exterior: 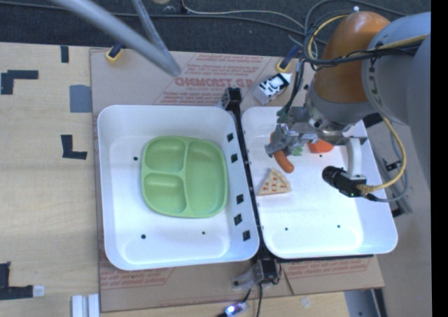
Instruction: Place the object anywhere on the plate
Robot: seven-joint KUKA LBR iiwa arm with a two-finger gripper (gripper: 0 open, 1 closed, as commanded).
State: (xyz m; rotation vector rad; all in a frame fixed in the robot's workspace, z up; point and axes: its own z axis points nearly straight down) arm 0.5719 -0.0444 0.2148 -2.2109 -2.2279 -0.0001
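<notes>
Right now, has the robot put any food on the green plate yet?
Not yet. The green plate in the left bin has no food on it. The gripper is down in the right bin, right above the little hot dog; the pizza slice lies beside. Grabbing, carrying and dropping on the plate are all left.

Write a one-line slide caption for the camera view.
Grey KUKA arm's gripper hovers over a small orange-red sausage-shaped toy and a waffle-patterned triangular wedge in the right white bin; green divided plate sits in the left bin.

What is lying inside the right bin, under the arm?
In the right bin: a pizza slice and a small sausage beside the gripper. An orange piece peeks out below the wrist; the arm covers the rest.
</notes>
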